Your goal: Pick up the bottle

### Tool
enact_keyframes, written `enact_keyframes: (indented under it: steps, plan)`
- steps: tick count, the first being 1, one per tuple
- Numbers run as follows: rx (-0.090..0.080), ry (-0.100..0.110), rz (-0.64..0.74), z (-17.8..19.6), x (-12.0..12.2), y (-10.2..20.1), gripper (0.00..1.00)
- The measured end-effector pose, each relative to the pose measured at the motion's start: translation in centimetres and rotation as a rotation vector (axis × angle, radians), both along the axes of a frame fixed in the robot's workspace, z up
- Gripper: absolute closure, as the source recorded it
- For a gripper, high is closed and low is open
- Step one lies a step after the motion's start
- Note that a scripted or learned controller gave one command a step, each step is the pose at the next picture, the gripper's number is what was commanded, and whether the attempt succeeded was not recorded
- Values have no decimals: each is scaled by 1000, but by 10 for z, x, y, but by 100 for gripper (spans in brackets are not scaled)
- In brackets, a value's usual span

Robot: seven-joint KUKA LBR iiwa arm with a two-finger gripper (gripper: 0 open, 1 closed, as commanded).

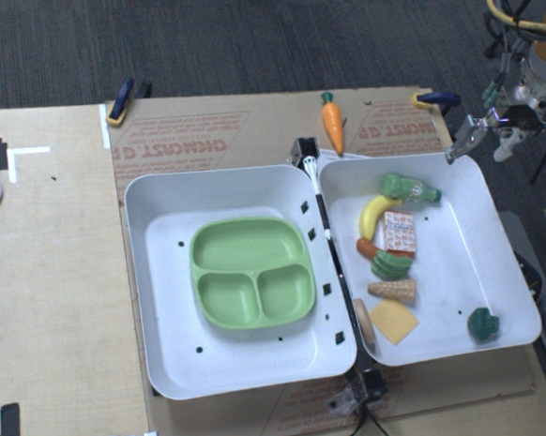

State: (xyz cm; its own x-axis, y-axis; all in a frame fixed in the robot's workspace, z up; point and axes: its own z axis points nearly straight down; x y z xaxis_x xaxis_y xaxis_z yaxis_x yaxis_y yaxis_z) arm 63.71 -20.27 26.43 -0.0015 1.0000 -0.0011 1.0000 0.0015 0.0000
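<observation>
From my console: left bin (pixel 155 269) holds a green divided tray (pixel 254 272). In the right bin (pixel 501 241), the green bottle (pixel 408 188) lies on its side near the back wall, just beside a banana (pixel 374 216). The gripper (pixel 469 137) hangs outside the bin's back-right corner, carrying nothing. I judge the approach not yet begun; next, travel left and descend over the bottle.

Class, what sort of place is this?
Probably a robotics lab bench: two shallow white plastic bins clamped side by side, plastic toy food such as an orange carrot, and a metal two-finger gripper at the right.
</observation>
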Motion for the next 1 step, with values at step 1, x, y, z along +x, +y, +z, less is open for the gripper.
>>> enact_keyframes:
  steps: [1]
  plan:
    - [-2, -2, 3, 10, 1, 0, 100]
